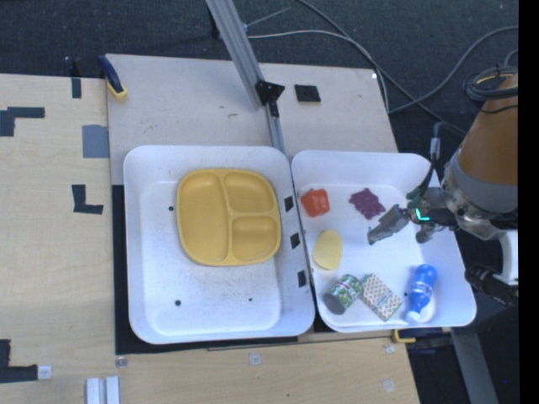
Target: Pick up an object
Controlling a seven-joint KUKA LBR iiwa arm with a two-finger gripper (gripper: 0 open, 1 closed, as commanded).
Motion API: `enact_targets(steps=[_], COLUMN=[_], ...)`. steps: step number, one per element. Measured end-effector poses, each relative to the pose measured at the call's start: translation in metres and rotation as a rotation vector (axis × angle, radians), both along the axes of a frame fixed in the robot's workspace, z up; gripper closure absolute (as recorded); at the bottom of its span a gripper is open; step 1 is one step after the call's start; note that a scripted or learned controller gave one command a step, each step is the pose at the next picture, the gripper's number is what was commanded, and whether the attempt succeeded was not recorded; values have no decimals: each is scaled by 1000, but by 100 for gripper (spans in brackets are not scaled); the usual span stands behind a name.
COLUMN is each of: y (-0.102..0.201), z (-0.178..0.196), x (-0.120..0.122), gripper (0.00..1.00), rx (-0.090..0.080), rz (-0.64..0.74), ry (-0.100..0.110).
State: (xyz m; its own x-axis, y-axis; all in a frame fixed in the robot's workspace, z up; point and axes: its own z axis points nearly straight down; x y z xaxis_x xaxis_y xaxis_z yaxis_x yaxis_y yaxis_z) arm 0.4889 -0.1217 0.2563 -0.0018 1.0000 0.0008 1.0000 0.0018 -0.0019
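Note:
The right bin (438,168) holds a red item (315,202), a purple item (366,201), a pale yellow item (328,249), a green can (344,293), a patterned box (381,296) and a blue bottle (420,291). My gripper (402,231) hangs over the right half of this bin, open, with nothing between its fingers. One finger (383,225) points left, just below and right of the purple item. The blue bottle lies below the gripper, apart from it.
The left bin (147,225) carries a yellow divided plate (228,216). A metal pole (240,40) slants down to the gap between the bins. Cables run across the dark floor at the top right.

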Motion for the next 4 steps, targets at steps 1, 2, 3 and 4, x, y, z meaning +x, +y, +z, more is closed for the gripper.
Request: enact_targets(steps=[1, 2, 3, 4], y=[0, 5, 6, 5], z=[0, -63, -126, -172], x=[0, -5, -2, -2], gripper=[0, 0, 0, 0], rx=[0, 1, 1, -3], rz=[0, -1, -2, -2], ry=[0, 6, 6, -2])
